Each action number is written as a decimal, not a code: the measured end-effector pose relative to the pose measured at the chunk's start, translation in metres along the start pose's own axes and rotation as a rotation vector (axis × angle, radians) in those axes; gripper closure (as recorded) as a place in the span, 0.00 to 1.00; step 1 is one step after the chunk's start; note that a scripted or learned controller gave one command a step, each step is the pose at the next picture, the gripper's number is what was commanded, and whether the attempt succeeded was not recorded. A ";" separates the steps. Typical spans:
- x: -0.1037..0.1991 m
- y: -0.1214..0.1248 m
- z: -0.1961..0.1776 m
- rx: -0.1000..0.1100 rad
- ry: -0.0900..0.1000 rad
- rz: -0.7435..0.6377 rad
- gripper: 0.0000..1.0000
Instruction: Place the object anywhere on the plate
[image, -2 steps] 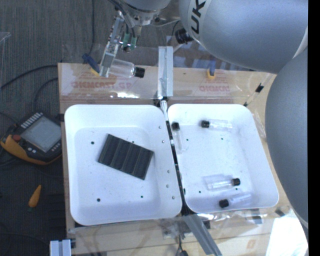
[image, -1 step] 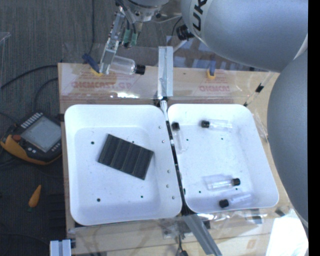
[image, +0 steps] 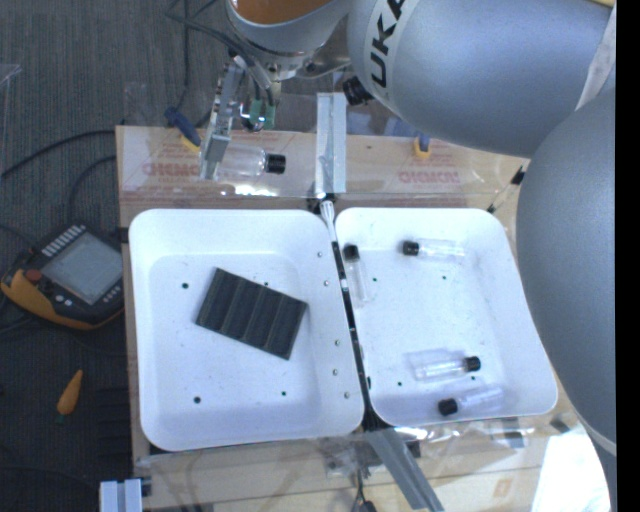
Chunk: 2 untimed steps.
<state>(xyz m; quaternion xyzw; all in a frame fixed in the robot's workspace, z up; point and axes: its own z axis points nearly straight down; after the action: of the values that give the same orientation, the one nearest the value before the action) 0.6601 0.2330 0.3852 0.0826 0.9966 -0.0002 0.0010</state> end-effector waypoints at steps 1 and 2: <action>-0.001 0.000 0.099 0.000 0.001 -0.040 1.00; 0.073 -0.012 0.070 -0.001 0.000 -0.146 1.00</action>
<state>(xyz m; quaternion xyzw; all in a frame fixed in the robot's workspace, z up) 0.5860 0.2332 0.3148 0.0096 1.0000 0.0004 0.0009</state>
